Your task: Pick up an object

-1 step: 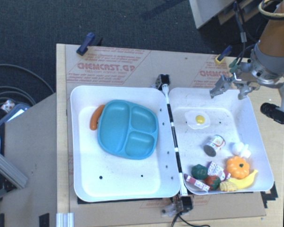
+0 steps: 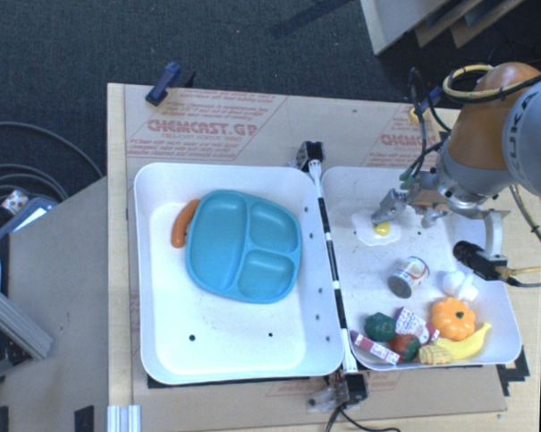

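My gripper (image 2: 408, 210) hangs over the back of the right bin (image 2: 508, 310), open, with nothing between its fingers. One grey finger (image 2: 388, 206) sits just above a toy fried egg (image 2: 374, 231) lying on the bin floor. A small tin can (image 2: 408, 276) lies on its side nearer the middle. Piled at the front of this bin are an orange pumpkin (image 2: 452, 318), a yellow banana (image 2: 469, 343), a corn cob (image 2: 433, 354), a green vegetable (image 2: 381, 326) and a red and white packet (image 2: 407, 325). A white lump (image 2: 454, 282) sits by the right wall.
The left bin (image 2: 158, 322) holds a blue divided plate (image 2: 244, 246) with an orange sausage (image 2: 181, 224) along its left side. A black clip (image 2: 310, 153) sits where the bins meet at the back. A blue object (image 2: 163, 83) lies on the cardboard behind.
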You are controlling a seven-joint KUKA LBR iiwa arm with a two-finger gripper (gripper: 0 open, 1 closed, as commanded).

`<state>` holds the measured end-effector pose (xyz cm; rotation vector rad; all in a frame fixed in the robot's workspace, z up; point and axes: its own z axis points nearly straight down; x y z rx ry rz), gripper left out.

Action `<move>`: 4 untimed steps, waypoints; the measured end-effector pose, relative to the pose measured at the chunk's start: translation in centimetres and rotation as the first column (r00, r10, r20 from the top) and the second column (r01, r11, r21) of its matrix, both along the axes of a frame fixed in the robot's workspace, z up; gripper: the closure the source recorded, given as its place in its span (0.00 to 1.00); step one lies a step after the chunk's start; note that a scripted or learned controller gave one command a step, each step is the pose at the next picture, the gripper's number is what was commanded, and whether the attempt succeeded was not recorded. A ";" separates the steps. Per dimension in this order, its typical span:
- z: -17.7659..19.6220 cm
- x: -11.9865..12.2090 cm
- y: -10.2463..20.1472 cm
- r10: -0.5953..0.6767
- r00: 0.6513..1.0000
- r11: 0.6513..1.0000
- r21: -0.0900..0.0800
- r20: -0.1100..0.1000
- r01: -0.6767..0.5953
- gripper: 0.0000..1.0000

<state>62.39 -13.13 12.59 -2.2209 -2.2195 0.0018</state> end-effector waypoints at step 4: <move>10.3 4.3 8.0 0.002 1.000 1.000 -0.001 0.005 -0.002 0.00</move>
